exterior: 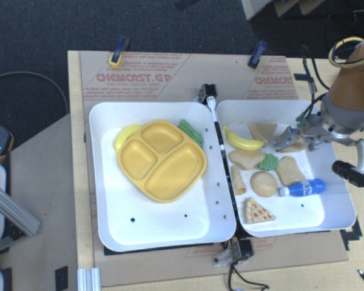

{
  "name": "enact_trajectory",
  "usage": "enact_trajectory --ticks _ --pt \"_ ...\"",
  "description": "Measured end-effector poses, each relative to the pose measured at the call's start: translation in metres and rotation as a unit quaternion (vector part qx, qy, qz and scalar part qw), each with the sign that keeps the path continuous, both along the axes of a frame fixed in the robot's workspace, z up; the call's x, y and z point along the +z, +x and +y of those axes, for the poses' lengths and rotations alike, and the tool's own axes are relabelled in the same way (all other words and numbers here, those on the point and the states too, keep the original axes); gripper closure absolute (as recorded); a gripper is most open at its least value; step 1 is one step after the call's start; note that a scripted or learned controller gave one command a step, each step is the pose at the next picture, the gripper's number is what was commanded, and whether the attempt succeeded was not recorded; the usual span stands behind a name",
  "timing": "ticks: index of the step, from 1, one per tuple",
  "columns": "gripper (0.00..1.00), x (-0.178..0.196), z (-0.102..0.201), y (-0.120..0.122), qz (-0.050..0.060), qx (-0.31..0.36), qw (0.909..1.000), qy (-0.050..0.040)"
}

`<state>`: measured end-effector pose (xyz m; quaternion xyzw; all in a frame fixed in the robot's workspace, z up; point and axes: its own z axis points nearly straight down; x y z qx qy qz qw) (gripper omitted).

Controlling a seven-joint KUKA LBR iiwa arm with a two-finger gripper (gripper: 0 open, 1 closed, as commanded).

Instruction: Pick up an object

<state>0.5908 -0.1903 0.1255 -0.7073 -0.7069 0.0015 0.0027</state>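
From your overhead camera: the gripper (pixel 289 139) hung over the back of the right bin (pixel 333 214), fingers apparently spread narrow with nothing between them, though the view was too small to be sure. Food toys lay below it: a banana (pixel 242 141) at the back left, a green piece (pixel 269 162) mid-bin, a blue bottle (pixel 303 188) on its side, a pizza slice (pixel 258 211) in front. The left bin (pixel 106 180) held a yellow divided tray (pixel 162 160).
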Motion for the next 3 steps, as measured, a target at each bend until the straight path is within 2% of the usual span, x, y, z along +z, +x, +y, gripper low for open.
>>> enact_trajectory --ticks 1,2,3 --pt "0.00 -0.044 0.001 -0.001 0.000 0.000 1.0000 0.0002" --pt "1.00 -0.030 0.000 0.001 -0.004 0.000 1.0000 -0.0013" --pt "1.00 0.034 -0.004 0.002 -0.007 0.001 1.0000 -0.0026"
